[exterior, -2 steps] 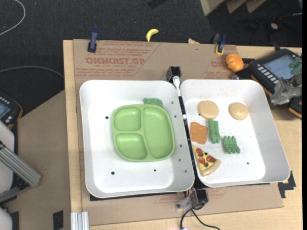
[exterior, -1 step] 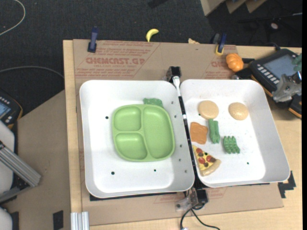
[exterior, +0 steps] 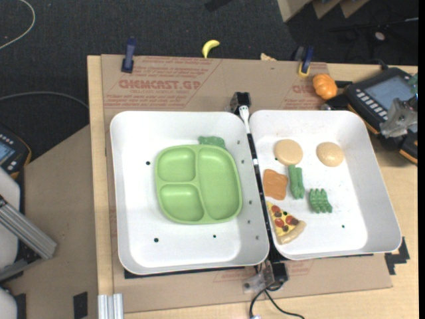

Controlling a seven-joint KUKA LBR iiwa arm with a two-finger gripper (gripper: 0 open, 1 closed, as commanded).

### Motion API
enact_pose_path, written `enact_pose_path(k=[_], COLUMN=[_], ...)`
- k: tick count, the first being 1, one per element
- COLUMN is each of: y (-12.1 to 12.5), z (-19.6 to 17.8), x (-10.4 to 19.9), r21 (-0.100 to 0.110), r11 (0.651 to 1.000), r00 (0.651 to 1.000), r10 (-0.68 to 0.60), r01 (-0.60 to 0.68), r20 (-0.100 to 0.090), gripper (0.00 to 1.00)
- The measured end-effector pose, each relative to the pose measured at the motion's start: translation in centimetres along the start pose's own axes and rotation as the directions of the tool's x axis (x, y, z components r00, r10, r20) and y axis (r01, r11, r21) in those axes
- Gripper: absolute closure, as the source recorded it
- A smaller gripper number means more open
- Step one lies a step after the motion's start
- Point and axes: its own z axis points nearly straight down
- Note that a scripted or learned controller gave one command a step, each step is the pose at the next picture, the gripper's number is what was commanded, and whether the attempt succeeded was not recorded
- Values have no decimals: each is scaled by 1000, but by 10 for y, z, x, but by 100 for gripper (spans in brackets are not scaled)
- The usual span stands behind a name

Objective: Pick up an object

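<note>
The right bin point(exterior: 372, 178) holds several toy foods. Two round tan cookies lie near its back: one point(exterior: 289, 151) toward the left, one point(exterior: 330, 154) further right. An orange-brown square piece point(exterior: 275, 184) lies beside a green pickle-like piece point(exterior: 296, 182). A ridged green piece point(exterior: 319, 200) sits to their right. A pizza slice point(exterior: 286, 223) lies near the bin's front left. In the left bin point(exterior: 133, 178) rests a green divided plate point(exterior: 198, 183), with a small green leafy piece point(exterior: 212, 141) at its back edge.
An orange toy point(exterior: 325, 86) and a yellow banana-like toy point(exterior: 210, 47) lie on the cardboard behind the bins. Blue clamps point(exterior: 129, 55) point(exterior: 306, 59) hold the board. A black handheld controller point(exterior: 382, 98) sits at the right.
</note>
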Motion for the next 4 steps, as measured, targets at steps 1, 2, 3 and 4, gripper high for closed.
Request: enact_pose_path(k=[1, 2, 3, 4], y=[1, -7, -2, -6], z=[-11, 76, -35, 49], x=[0, -60, 54, 13], r21=[-4, 28, 4, 27], r11=[1000, 1000, 1000, 1000], r00=[1000, 1000, 1000, 1000], r10=[0, 9, -12, 6], r01=[0, -9, 12, -6], r20=[1, -9, -10, -8], gripper=[100, 100, 100, 100])
